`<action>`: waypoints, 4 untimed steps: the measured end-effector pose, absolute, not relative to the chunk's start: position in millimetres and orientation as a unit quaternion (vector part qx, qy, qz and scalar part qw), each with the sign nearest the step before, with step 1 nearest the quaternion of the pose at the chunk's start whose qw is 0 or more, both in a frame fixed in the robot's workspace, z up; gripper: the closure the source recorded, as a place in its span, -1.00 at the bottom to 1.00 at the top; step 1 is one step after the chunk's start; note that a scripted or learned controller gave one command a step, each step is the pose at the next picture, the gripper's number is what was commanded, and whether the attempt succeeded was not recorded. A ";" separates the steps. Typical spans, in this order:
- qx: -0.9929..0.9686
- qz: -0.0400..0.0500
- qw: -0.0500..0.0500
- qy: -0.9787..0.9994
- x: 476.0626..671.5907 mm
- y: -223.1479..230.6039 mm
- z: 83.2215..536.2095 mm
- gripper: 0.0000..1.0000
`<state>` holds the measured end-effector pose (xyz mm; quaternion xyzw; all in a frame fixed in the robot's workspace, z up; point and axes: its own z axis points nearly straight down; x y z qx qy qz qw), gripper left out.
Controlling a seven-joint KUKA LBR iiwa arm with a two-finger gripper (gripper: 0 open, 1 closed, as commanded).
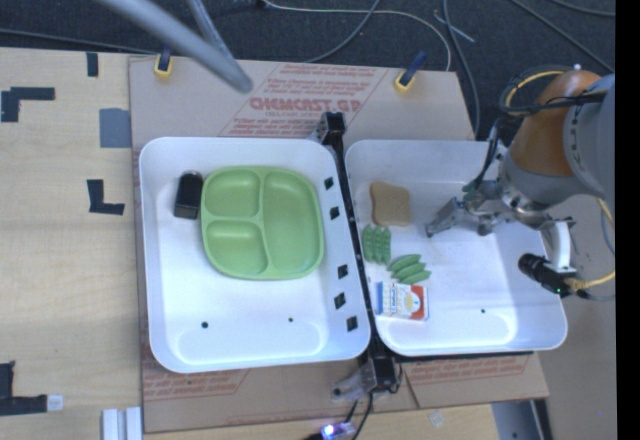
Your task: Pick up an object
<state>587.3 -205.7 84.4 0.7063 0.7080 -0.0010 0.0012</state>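
Far left of the jaws, in the other bin [160,258], a black block [187,195] touches a green divided plate [263,222]. Nearer, left of them in the right bin [520,333], lie a brown bread slice [390,204], green pea pods [392,256] and a small carton [401,301]. The jaws [440,224] hang over bare bin floor, narrow, holding nothing

We see our grey arm [575,143] reaching over the right bin [500,328], its end effector [440,223] low above the bin's floor, holding nothing visible.
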 end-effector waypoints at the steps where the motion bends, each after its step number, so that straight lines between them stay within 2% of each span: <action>1: 0.706 0.000 0.004 0.708 588.6 -206.1 96.9 1.00; 3: 0.707 0.001 0.002 0.708 577.0 -200.9 210.4 1.00; 4: 0.706 0.001 0.003 0.708 578.4 -200.9 263.2 1.00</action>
